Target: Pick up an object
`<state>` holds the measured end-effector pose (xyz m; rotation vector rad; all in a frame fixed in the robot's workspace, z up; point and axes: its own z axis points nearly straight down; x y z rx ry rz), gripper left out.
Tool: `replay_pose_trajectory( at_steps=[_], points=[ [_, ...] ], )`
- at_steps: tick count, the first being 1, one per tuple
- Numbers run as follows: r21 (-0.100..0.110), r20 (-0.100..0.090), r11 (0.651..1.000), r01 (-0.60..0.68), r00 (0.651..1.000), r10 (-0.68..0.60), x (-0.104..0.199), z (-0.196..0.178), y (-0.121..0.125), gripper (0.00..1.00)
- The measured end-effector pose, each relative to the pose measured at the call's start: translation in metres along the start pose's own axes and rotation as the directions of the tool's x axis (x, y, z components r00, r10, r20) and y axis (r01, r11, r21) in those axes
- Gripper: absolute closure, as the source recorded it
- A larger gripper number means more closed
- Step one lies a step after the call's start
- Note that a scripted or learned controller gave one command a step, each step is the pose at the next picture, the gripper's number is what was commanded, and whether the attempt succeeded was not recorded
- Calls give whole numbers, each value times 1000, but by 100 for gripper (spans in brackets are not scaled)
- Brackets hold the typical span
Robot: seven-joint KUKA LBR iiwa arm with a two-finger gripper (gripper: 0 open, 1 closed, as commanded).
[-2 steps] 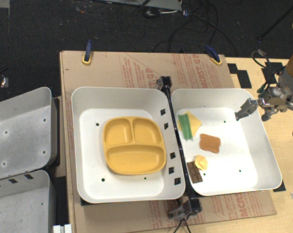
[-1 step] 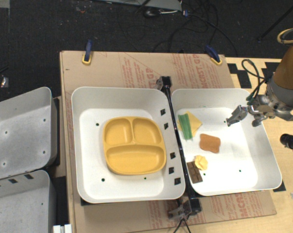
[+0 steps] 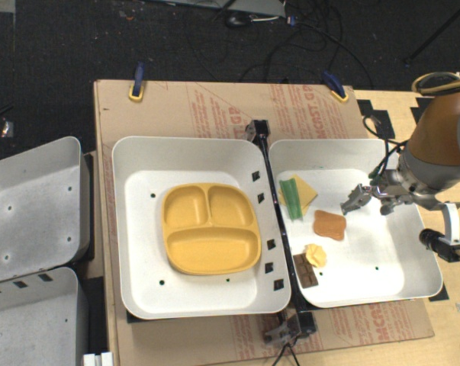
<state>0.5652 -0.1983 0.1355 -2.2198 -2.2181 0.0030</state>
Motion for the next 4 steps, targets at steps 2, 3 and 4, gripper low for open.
replay_pose_trajectory(
  at_steps=[2,3,4],
  points=[
    [-9,2,1000,0,1000,0,1,31,2,100],
    [-8,3,1000,-1,1000,1,-5,-27,-4,100],
    [-10,3,1000,3,1000,-3,-5,-81,-3,100]
  ],
)
